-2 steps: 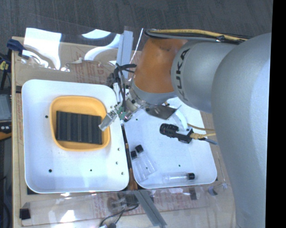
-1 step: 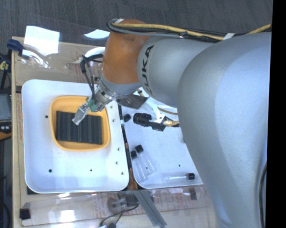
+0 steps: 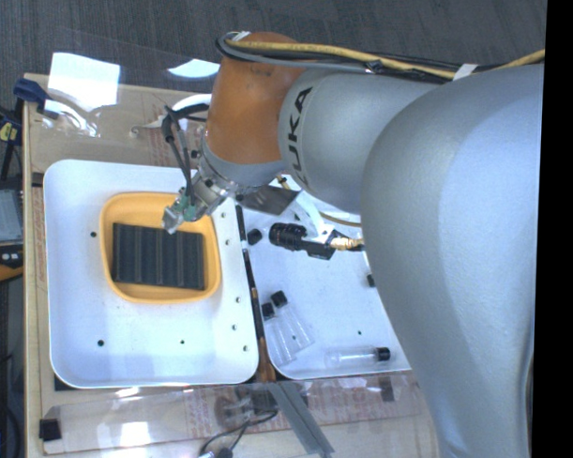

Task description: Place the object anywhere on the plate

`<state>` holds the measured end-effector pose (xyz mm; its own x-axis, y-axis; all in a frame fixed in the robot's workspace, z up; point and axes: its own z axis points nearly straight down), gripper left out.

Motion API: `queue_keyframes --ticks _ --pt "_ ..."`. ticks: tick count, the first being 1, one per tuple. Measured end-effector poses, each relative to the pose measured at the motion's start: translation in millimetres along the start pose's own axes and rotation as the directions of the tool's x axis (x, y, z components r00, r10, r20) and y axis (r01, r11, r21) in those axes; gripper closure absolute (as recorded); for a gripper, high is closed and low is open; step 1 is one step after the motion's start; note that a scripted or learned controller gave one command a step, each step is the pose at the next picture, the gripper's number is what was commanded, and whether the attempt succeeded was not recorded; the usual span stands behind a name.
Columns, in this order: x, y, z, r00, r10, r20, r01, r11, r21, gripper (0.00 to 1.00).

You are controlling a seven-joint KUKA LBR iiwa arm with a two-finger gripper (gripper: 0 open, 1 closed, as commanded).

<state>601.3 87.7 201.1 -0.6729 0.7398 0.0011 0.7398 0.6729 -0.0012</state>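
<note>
Near the front edge of the right bin, a clear tube with a black cap is laid almost along that edge. A little beyond it, toward the left edge of this bin, two small black pieces are seen close together. In the middle of the left bin a yellow plate is placed, and a dark ribbed slab is laid on it. Over the far right corner of this slab the gripper is positioned, with a small green thing at its tip. Whether this thing is clamped, and whether the gripper is open or closed, cannot be told. At the far left corner of the bench a white sheet is seen.
</note>
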Motion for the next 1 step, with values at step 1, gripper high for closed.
queue_keyframes --ticks 1 --pt "0.0 -0.1 0.1 1.000 0.000 0.000 0.000 1.000 0.000 0.00"
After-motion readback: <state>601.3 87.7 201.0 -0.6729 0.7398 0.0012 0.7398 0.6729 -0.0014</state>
